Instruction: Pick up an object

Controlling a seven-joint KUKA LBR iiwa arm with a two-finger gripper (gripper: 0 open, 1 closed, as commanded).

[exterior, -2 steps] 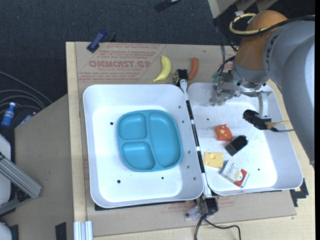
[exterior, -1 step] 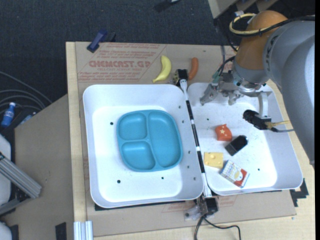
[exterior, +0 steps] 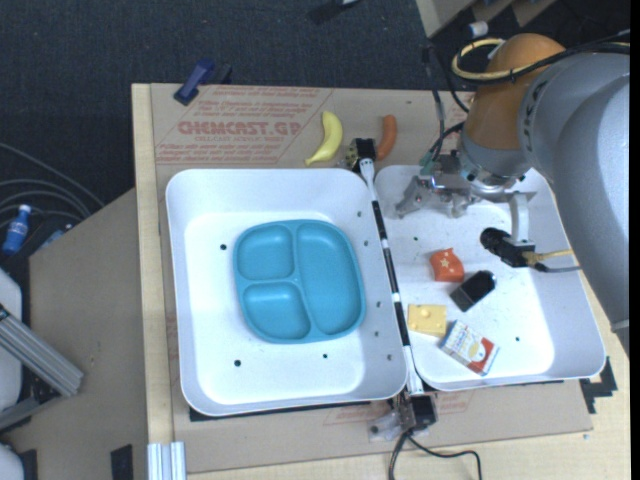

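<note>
My gripper (exterior: 432, 206) hangs over the back left part of the right bin (exterior: 560, 353). Its fingers are spread open above bare bin floor, with nothing between them. In front of it, in the same bin, lie a small red-orange block (exterior: 446, 264), a black block (exterior: 472, 289), a yellow wedge (exterior: 428, 319) and a small white-and-red box (exterior: 469, 348). All of these lie apart from the gripper, and the red-orange block is the closest to it.
The left bin (exterior: 200, 358) holds a blue divided plate (exterior: 298, 279). Behind the bins, a yellow banana (exterior: 326, 138) and an orange piece (exterior: 386, 136) rest on the bench. The grey arm (exterior: 585, 158) covers the right bin's back right corner.
</note>
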